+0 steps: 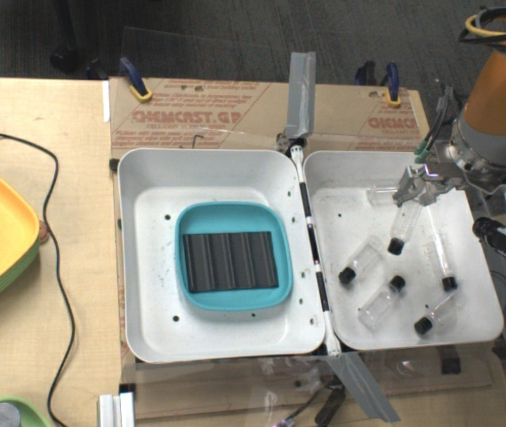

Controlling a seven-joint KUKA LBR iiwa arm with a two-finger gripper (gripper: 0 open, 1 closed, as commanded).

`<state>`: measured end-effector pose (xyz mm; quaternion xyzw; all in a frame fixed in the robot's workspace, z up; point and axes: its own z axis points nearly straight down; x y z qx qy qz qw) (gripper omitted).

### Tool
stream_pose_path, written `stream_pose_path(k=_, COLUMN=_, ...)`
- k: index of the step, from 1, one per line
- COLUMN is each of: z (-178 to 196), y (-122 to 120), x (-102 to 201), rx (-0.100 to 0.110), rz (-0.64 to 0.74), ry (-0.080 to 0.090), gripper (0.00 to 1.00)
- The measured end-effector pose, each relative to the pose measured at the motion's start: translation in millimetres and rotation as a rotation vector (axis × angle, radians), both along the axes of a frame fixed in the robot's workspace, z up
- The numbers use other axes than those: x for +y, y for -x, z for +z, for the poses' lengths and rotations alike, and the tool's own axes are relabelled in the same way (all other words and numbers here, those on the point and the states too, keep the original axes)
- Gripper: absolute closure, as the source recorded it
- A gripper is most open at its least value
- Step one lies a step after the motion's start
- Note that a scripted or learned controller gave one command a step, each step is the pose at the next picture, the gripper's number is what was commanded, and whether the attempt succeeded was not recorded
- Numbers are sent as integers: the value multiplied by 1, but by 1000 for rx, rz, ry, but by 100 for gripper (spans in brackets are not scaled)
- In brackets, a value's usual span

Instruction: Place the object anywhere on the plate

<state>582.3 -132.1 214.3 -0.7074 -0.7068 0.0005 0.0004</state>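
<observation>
In right bin, far side: gripper poised over clear black-capped vials, presumably lining up a pick; finger state indeterminate, no hold evident. Teal plate in left bin, awaiting delivery.

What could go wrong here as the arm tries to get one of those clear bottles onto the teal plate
The bottles are clear, narrow and lie on their sides, so one could slip or roll when squeezed. They lie close together in the right bin, so the gripper may nudge a neighbour. The carry must cross the bin walls to the plate; a loose hold could drop it short.
</observation>
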Motion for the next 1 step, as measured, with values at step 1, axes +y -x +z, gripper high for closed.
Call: stream_pose_path(k=1, z=0, y=0, x=0, rx=0, rz=0, ry=0, gripper=0)
